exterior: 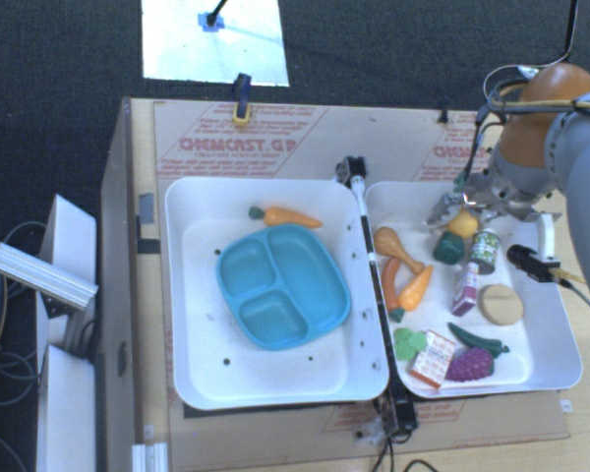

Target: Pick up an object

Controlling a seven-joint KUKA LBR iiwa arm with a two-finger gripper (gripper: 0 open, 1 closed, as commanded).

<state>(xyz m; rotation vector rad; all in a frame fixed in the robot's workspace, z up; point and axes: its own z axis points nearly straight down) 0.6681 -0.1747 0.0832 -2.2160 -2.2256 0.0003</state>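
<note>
Two white bins sit side by side on a board printed in red with "CHEMCAST GP" (238, 146), and I'll place everything from the blue divided plate (283, 285) in the left bin (202, 362). Just above the plate lies a toy carrot (287, 217). Right of the plate, across the divider, the right bin (560, 357) holds a toy drumstick (397, 247), another carrot (414, 289), a green leafy piece (409, 343), a small red-and-white packet (433, 358) (its print too small to read), purple grapes (470, 364), a dark green pepper (476, 339), a tan disc (501, 304), a slim pink carton (466, 289) and a small green-labelled can (485, 250). Far right of the plate, the gripper (456, 207) hangs over a yellow fruit (462, 225) and dark green lump (448, 249); whether it grips anything I cannot tell.
</note>
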